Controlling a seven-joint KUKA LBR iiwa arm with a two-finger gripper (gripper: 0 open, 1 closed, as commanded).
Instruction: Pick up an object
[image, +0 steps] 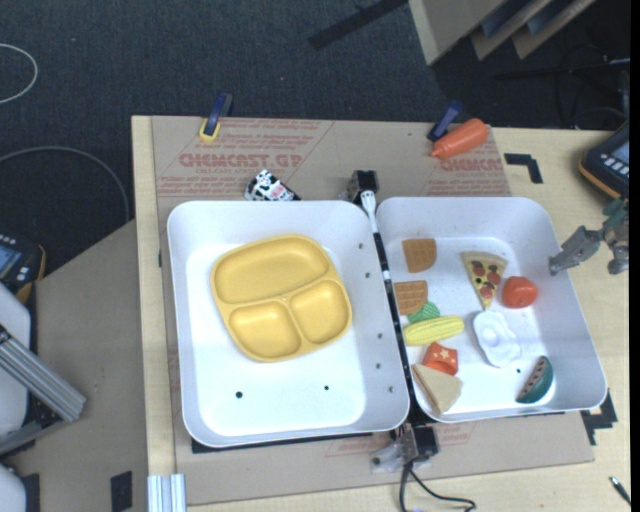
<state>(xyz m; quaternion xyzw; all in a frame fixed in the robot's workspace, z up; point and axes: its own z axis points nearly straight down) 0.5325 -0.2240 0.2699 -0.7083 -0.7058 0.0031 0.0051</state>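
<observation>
1. Camera view: the claw (575, 250) was seen at the right rim of the right bin (560, 225), above its wall; whether it was open or closed could not be told, and nothing was seen held in it.
2. A red tomato (518, 292) was found just beside the claw, inside the right bin, next to a pizza slice (484, 274).
3. A corn cob (433, 329), a sandwich wedge (437, 386) and a watermelon slice (536, 381) were also laid in that bin.
4. A yellow divided plate (280, 296) was set in the left bin (200, 400) on the counter (150, 300).
</observation>
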